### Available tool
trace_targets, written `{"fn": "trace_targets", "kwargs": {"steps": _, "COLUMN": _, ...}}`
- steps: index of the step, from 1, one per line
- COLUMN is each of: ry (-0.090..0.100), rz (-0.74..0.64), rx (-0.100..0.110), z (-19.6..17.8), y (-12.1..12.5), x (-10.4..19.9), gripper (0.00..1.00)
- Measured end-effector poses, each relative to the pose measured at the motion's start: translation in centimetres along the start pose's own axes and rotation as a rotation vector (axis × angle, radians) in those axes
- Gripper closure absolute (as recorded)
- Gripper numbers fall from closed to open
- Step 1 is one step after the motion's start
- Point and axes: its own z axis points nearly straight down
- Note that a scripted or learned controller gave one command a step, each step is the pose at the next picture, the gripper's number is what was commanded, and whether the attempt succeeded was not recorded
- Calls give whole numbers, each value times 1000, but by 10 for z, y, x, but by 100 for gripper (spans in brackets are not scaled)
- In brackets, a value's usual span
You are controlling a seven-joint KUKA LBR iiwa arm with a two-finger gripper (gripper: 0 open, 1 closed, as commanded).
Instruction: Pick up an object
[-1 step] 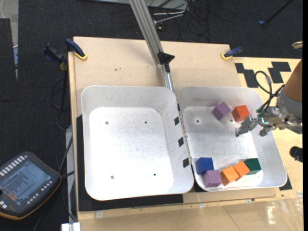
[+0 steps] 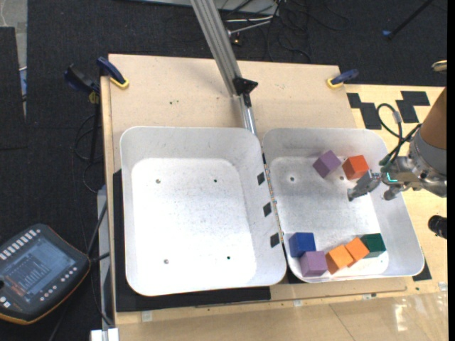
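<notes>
Over the right white bin's far right side, the claw (image 2: pixel 364 185) hangs just beside two blocks.
Its dark fingers (image 2: pixel 357 188) stand a little apart with nothing between them, so the claw is open and holds no block. Just up and left of the claw lies an orange cube-shaped block (image 2: pixel 355 166), and touching that block's left side is a purple cube-shaped block (image 2: pixel 327 163). Nearer the camera from the claw, along the near wall of the shallow white right bin (image 2: pixel 408 222), four more blocks sit in a close row: a blue cube (image 2: pixel 302 244), a second purple cube (image 2: pixel 314 262), a second orange cube (image 2: pixel 341 255) and a green cube (image 2: pixel 372 245). Left of the claw, past the divide, is the shallow white left bin (image 2: pixel 135 190). Both bins rest on the tan wooden table (image 2: pixel 185 91).
</notes>
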Motion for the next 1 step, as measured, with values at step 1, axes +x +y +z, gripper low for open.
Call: {"fn": "trace_targets", "kwargs": {"steps": 1, "ry": 1, "rz": 2, "rx": 5, "z": 53, "y": -11, "x": -2, "gripper": 0}}
